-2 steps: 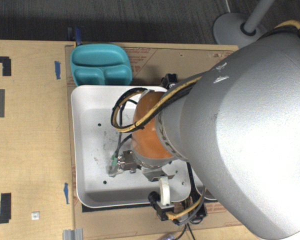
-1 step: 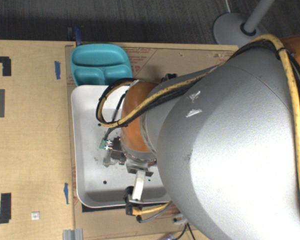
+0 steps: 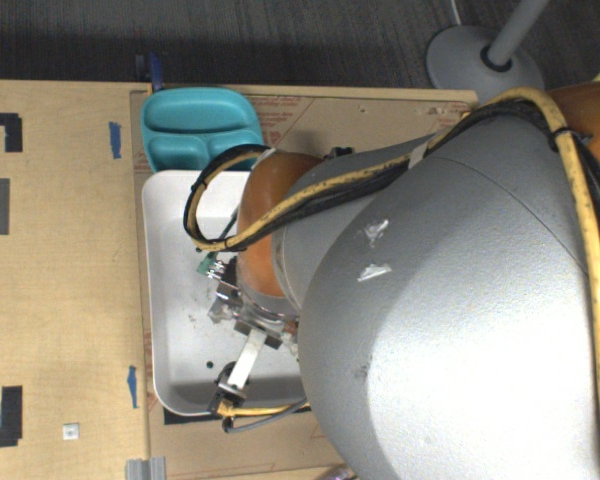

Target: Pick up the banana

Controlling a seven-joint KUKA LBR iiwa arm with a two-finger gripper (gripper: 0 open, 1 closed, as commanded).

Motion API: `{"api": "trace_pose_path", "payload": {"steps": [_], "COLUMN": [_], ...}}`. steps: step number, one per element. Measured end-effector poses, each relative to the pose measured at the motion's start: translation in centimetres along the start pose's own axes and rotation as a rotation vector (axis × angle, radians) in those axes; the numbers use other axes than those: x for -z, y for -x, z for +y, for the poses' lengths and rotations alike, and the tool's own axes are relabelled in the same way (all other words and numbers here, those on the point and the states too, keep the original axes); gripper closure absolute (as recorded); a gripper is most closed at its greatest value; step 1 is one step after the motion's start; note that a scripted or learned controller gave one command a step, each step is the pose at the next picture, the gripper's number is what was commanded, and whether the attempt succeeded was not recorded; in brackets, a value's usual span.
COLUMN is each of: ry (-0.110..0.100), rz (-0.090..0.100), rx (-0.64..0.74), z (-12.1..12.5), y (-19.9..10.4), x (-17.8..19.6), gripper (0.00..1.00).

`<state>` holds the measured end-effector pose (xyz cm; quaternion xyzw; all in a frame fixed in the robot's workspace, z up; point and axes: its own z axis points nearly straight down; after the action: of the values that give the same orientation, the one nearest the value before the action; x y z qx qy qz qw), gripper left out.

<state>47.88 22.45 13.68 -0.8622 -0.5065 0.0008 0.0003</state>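
We see the grey arm (image 3: 450,298) covering most of the right side, its orange band (image 3: 265,208) just above the wrist. Beneath it lies the tan bench (image 3: 60,268) with a white bin (image 3: 170,298). A teal tray (image 3: 195,123) sits at the bin's far end. The hand (image 3: 228,303) hangs low inside the bin; we cannot tell whether it is apart or together, nor where the banana lies.

The arm (image 3: 450,298) is pale grey with an orange band (image 3: 265,218), trailed by a yellow-and-black cable (image 3: 310,193). The bin (image 3: 170,298) is white, the moulded tray (image 3: 195,118) above it teal. The counter (image 3: 60,268) is cardboard tan, with black corner marks (image 3: 5,133) and blue tape strips (image 3: 115,138). The floor (image 3: 230,18) is dark grey.
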Motion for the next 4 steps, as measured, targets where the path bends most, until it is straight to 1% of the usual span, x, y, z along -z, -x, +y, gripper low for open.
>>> {"api": "trace_pose_path", "payload": {"steps": [1, 2, 3, 4], "ry": [-0.003, 0.003, 0.004, 0.009], "rz": [-0.001, 0.003, 0.006, 0.011], "rx": [0.431, 0.449, 0.448, 0.026], "z": [1.8, 0.1, 0.1, 0.2], "y": [3.2, -0.1, -0.3, -0.3], "x": [2.5, -5.1, -4.0, -4.8], "gripper": [0.0, 0.0, 1.0, 1.0]}}
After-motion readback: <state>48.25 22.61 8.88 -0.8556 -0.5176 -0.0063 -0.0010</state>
